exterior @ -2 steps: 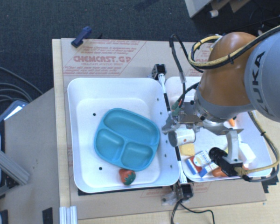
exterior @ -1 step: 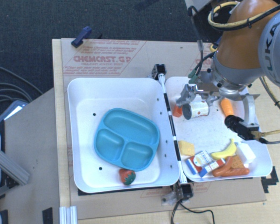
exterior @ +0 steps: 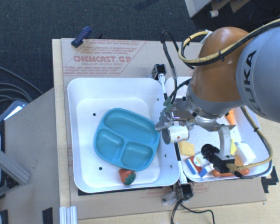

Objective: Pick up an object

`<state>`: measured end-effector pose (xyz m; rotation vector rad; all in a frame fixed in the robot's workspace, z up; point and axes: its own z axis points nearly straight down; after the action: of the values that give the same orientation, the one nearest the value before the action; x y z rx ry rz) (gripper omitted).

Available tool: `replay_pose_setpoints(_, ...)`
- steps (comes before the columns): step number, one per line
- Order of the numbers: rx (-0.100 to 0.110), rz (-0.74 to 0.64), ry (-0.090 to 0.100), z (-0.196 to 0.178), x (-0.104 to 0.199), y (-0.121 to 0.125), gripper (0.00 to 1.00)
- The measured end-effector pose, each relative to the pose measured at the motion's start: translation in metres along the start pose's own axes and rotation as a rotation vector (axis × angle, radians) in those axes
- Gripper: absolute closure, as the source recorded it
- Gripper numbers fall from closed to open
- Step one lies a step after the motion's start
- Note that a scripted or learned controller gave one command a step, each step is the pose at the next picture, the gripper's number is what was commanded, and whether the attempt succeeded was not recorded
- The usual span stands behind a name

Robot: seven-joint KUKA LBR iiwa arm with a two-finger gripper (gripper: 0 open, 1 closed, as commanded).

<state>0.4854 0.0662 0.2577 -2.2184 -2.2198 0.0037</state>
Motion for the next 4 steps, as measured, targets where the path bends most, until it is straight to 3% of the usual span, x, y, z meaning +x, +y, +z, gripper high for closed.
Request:
replay_pose_setpoints(1,0.0,0.0,0.0,0.0,0.0,0.0,0.0)
replay_pose_setpoints(2,-0.001,0.002,-0.001,0.056,-0.055,-0.007,0.0)
replay_pose_setpoints(3,-0.004,0.002,-0.001,0.025,-0.146,-0.006,0.0)
replay_pose_setpoints(4,-0.001,0.002,0.0,0.157,-0.17,-0.007,0.0)
